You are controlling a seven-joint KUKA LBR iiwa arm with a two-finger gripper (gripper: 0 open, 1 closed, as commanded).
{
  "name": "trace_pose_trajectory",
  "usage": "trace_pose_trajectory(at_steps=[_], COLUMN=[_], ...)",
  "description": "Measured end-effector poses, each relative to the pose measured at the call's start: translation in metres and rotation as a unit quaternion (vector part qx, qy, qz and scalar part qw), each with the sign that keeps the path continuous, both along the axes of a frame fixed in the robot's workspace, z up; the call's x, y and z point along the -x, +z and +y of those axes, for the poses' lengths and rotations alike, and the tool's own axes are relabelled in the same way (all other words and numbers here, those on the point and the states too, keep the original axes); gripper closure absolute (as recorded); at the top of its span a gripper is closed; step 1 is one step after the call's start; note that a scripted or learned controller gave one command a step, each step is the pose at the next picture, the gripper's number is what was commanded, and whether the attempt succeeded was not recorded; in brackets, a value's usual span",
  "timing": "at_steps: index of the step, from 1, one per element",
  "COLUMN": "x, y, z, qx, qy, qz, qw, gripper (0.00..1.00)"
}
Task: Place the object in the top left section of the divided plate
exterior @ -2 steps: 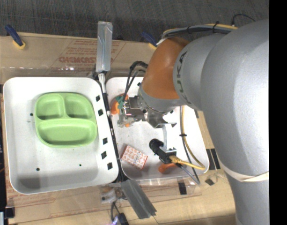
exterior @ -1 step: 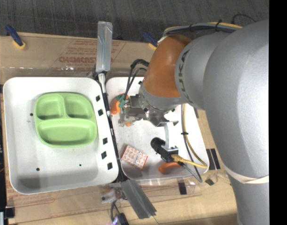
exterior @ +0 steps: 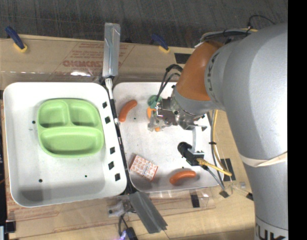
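A brown cardboard-covered bench [exterior: 53, 54] carried two shallow white bins side by side. The thick grey arm [exterior: 243, 84], orange-banded above the wrist, reached in over the right bin [exterior: 163, 149] with its pincer [exterior: 154, 120] low above the floor. Far to the pincer's left, the left bin [exterior: 18, 134] held a smooth green divided plate [exterior: 68, 139]. Below the pincer lay a red-and-white patterned box [exterior: 143, 167] and a glossy orange sausage [exterior: 183, 176]; a second sausage [exterior: 127, 110] lay just left of it. A small green-and-orange piece [exterior: 152, 104] sat against the pincer's upper edge; whether the pincer was open or gripping it could not be told.
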State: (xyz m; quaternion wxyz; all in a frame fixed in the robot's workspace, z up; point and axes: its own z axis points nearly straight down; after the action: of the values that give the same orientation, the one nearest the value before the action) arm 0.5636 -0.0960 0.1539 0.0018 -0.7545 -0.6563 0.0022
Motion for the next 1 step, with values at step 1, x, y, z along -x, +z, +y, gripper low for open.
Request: trace_pose_trajectory(at_steps=[1], x=[-0.0626], y=[0.0376], z=[0.0319], qx=[-0.0005], qy=[0.047], qz=[-0.001], qw=[0.9989], gripper=[1.00])
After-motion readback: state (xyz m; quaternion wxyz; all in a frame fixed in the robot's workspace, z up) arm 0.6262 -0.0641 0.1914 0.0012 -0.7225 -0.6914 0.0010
